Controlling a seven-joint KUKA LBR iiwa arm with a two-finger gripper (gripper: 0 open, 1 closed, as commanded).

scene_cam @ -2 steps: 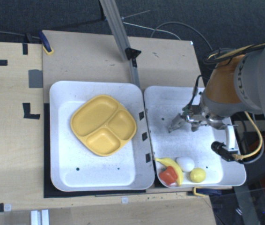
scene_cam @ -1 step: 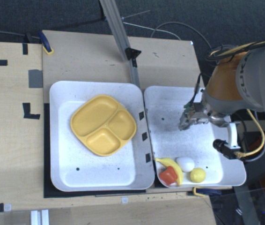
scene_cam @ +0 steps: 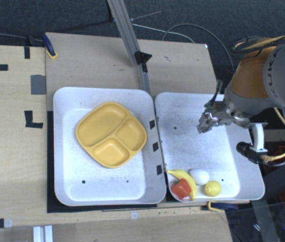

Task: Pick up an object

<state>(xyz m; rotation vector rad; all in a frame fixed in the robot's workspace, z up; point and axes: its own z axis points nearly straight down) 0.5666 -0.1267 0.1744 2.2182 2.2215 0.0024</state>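
Grey metal gripper (scene_cam: pixel 206 123) is hanging over the upper part of the right bin (scene_cam: pixel 183 105), reaching in from the right under the orange-banded wrist. Claw state: cannot tell, too small and too dark to read, and nothing is showing in it. Bare speckled bin floor is lying under it.

Task things are sitting well apart from it, bunched in that bin's near corner: a yellow banana (scene_cam: pixel 185 177) curving over a red piece (scene_cam: pixel 181 188), a white egg-like ball (scene_cam: pixel 199 176) just beside them, and a small yellow ball (scene_cam: pixel 212 188) just beside that. Whether the balls are touching each other is not clear.

Step in hand, as I am judging it: positioning before a descent, grasp not yet made. Doing it well is meaning travelling toward the near corner first, then dropping straight down. The yellow ball is looking like the easiest target, standing at the outer end of the bunch. Round things are likely rolling off, so centring over it is mattering. The bin wall is close there, so clipping the rim is a risk.

Left bin (scene_cam: pixel 64 135) is holding a yellow divided plate (scene_cam: pixel 111 134) with three compartments, lying flat.

Counts: two bins, one plate, one banana, one red piece, one white ball, one yellow ball, one gripper.
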